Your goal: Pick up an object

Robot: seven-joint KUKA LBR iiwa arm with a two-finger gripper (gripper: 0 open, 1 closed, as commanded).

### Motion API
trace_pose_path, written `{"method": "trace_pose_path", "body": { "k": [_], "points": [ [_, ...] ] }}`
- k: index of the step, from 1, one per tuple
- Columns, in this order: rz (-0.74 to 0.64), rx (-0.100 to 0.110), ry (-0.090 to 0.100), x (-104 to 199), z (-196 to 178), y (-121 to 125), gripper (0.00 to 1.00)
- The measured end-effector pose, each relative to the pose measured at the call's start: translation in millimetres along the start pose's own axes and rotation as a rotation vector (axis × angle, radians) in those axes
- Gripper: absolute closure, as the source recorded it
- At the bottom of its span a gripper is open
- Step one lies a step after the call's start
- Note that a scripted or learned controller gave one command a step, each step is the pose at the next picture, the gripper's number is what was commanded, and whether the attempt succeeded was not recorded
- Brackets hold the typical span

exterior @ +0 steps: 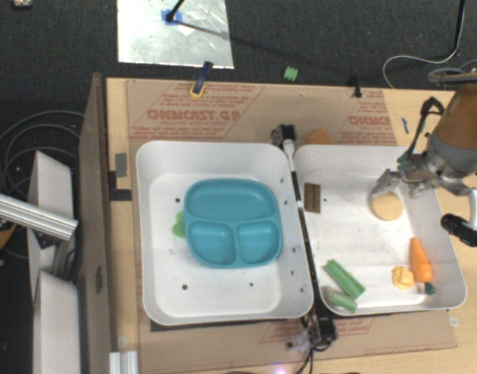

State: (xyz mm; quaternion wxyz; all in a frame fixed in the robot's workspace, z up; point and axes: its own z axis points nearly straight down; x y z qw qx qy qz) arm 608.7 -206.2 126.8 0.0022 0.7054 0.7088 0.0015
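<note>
End effector [396,187] over the right bin [355,232], fingers spread apart, nothing between them. Tan round piece [387,206] just below it, touching or nearly so. Carrot [421,262] and yellow piece [402,277] further below. Green sticks [344,280] below-left. Blue tray [231,222] far left, in the left bin [157,209].

Bench [246,104], centre of frame, covered by printed cardboard; two white bins, left [157,232] and right [348,232], sit side by side on it.
</note>
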Motion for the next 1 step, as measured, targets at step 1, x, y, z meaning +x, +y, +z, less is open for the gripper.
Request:
{"method": "trace_pose_path", "body": {
  "k": [1],
  "points": [
    [0.0, 0.005, 0.001, 19.7, 10.3, -8.6, 0.0]
  ]
}}
